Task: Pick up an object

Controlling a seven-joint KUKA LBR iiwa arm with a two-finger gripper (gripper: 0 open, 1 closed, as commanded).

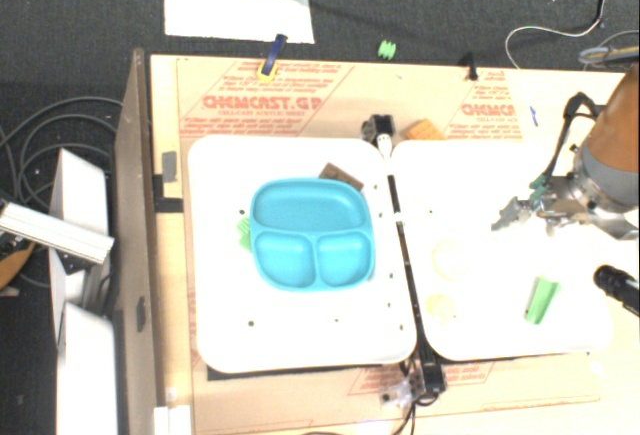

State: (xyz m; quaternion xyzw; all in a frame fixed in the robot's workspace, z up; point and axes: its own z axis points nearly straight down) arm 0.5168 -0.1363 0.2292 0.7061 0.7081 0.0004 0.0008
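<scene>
Arm reaches in from right, gripper (512, 213) above right bin (480, 173), near its middle, nothing between fingers; spread or pressed together, cannot tell. Green block (540, 300) lies in right bin near front right corner, apart from gripper. Pale round item (439, 305) near front left corner of right bin. Blue divided plate (311, 233) fills centre of left bin (220, 293); brown piece (342, 174) at plate's back edge.
</scene>
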